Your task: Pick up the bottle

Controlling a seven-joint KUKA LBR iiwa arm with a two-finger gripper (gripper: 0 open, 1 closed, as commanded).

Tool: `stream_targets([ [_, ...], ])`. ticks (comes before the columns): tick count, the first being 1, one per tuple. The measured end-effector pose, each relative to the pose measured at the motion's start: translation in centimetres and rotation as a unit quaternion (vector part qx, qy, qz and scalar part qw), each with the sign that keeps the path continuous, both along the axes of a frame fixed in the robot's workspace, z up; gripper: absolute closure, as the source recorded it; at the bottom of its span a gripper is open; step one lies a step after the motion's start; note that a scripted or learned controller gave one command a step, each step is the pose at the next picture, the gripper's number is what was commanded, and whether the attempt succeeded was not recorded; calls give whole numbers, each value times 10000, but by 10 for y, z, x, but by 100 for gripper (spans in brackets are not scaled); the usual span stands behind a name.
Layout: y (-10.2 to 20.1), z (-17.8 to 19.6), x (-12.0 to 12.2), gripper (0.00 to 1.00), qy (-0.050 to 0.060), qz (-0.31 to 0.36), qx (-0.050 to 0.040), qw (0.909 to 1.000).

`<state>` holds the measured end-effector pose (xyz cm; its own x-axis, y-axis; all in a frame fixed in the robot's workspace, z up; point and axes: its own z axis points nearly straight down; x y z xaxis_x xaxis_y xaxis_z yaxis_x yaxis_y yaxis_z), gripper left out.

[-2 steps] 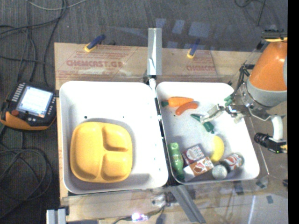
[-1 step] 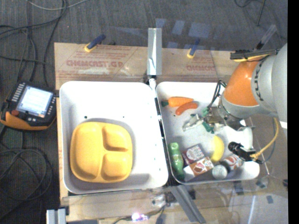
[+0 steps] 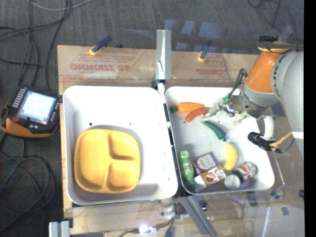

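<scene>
Grey carpet with cables surrounds the desk (image 3: 98, 65). The green bottle (image 3: 186, 166) lies untouched at the right bin's (image 3: 269, 181) front left; the end effector (image 3: 220, 110) hovers near the back, grip state unclear, so it looks like approach: move forward-left, descend

Two white bins: the left bin (image 3: 69, 132) holds one yellow tray (image 3: 107, 159); the right bin (image 3: 269, 179) holds one green bottle (image 3: 186, 166) (at seven o'clock), one lemon (image 3: 230, 156), two carrots (image 3: 193, 109).
</scene>
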<state>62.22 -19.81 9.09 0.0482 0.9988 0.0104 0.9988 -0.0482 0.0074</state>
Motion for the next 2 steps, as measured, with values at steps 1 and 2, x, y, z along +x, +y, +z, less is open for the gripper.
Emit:
stream_targets([
  [1, 27, -2, -38, 0, 6, -159, -78, 9998],
  [2, 26, 8, -37, 100, -6, -161, -82, 9998],
])
